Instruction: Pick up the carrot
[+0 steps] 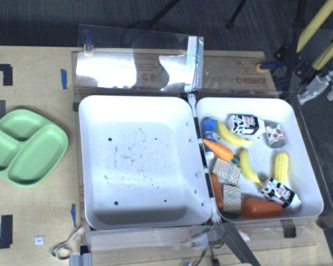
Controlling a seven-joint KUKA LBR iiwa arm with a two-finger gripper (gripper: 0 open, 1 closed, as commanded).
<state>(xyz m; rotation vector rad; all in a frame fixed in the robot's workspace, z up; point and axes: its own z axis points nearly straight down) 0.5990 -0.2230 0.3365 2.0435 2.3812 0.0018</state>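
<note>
Right bin (299, 127): carrot (218, 148) lies at about 9 o'clock against the left wall, touching a banana (231, 134) above it and a patterned packet (227, 172) below. Gripper (317, 86) sits beyond the bin at 2 o'clock; its opening cannot be told.

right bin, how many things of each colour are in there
Best count from the slanted camera view of the right bin:
Yellow: 3 (two bananas, corn cob)
Orange or red: 3 (carrot, red piece, orange strip)
Black-and-white: 2 (cartons)
Blue: 1 (blue item)
Patterned tan: 2 (blocks)
White speckled: 1 (small can)
Total: 12
</note>
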